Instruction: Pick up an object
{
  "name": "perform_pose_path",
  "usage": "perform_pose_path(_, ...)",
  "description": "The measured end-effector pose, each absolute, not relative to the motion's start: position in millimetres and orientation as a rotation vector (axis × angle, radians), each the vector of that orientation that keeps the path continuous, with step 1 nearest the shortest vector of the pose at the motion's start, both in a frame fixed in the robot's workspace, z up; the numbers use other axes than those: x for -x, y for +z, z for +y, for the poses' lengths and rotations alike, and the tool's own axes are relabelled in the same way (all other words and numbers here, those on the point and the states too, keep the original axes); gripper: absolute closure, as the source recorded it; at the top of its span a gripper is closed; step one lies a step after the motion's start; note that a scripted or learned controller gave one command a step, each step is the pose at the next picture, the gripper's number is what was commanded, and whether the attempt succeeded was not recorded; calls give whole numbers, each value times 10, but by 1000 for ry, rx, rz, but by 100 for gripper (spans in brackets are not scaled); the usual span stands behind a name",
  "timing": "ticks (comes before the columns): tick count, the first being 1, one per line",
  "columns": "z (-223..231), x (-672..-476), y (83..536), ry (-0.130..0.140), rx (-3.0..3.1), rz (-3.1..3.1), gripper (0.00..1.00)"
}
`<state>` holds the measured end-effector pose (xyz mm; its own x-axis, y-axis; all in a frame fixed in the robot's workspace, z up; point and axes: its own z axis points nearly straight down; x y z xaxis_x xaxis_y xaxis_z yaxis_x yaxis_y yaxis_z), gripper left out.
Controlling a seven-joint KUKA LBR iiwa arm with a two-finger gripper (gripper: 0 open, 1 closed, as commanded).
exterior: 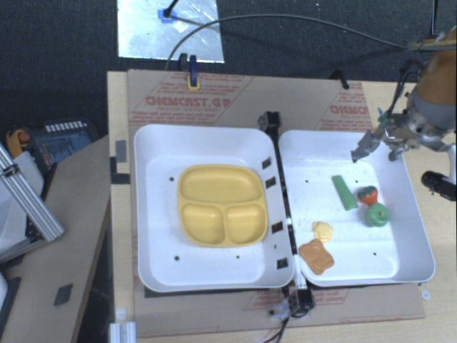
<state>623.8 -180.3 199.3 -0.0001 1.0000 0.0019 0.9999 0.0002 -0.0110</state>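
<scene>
The gripper (373,148) hangs over the far right part of the right bin (314,156), its grey wrist and orange band rising toward the right edge of the view; two dark fingers (359,151) splay apart at its tip, the jaws standing open with nothing between them.

Below the gripper and slightly left of it, toward the near side of the bin, lies a green stick-shaped piece (343,192), slanted on the white floor; just right of that piece sits a small red toy with a dark top (367,194), and touching it on the near side rests a round green toy (377,214); all three lie apart from the fingers, under no part of them.

Farther from the gripper, toward the near left corner of the same bin, a pale yellow lump (323,230) sits just above an orange-brown piece (316,256); whether the two touch is hard to tell.

Well to the gripper's left, across the dark hinge strip between the bins, the left bin (153,191) holds a yellow divided plate (221,206) with three compartments, lying flat near its middle.
</scene>
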Motion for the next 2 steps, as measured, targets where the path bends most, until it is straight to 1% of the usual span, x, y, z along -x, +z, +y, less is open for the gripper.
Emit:
perform_pose_path(1,-1799,-6268,2074,-1,2219,-2226,0)
perform_pose_path(2,-1779,-6323,1469,1,2215,-2227,0)
